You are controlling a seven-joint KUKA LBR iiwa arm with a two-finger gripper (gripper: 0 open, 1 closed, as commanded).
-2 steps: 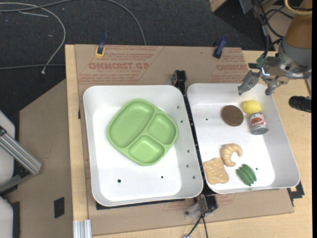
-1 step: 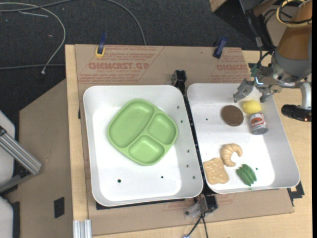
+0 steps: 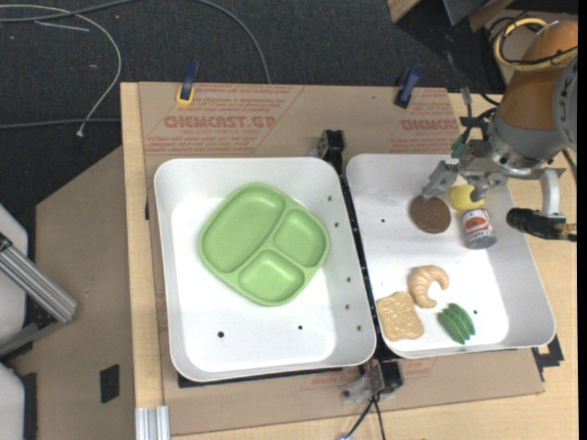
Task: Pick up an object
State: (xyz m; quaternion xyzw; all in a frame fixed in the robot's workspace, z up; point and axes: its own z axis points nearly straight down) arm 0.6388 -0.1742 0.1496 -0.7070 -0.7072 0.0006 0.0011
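Observation:
My gripper hangs over the back part of the right bin, with its fingers spread apart and open. A small yellow object lies just below and between the fingertips; nothing shows it being gripped. A brown round disc sits right by the left finger. A small can with a red label lies just in front of the gripper. Nearer the front of that bin are a croissant, a tan cracker-like piece and a green leafy item.
The left bin holds a green three-compartment plate. A black divider clamp sits between the bins at the back. The arm's grey and orange body stands over the right bin's back right corner.

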